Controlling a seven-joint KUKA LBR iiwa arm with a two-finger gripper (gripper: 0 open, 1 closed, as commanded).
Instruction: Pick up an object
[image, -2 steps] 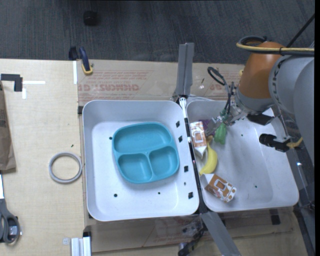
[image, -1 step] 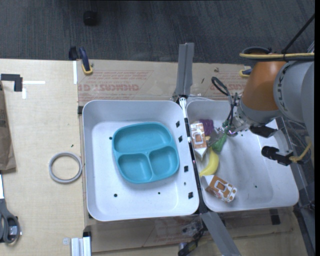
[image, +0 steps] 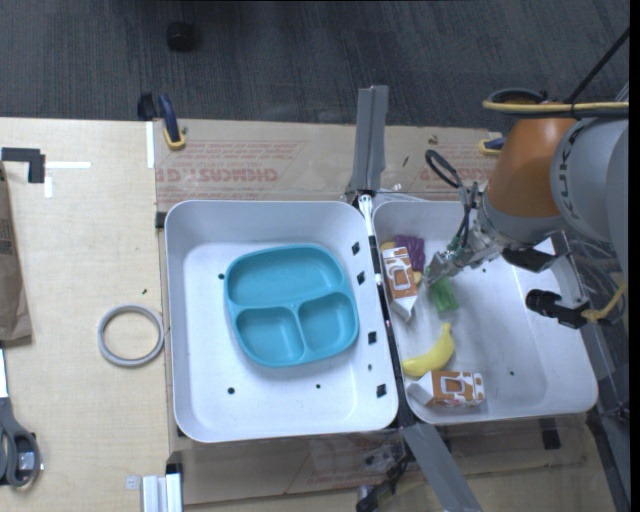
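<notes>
The right bin (image: 520, 385) holds several objects. A yellow banana (image: 432, 352) lies near its middle front. Below the banana rests an orange and white carton (image: 457, 388). A second orange and white carton (image: 399, 276) stands along the left wall, with a purple packet (image: 409, 248) just behind it. A small green object (image: 443, 296) lies between the carton and the banana. My gripper (image: 441, 266) hangs low in the bin, directly above the green object and beside the purple packet. Whether it touches either one is unclear.
The left bin (image: 190, 330) holds a blue divided plate (image: 290, 305). A grey ring (image: 131, 334) lies on the bench to the left, and scissors (image: 17, 452) at the bottom left. A vertical divider post (image: 371, 140) stands between the bins at the back.
</notes>
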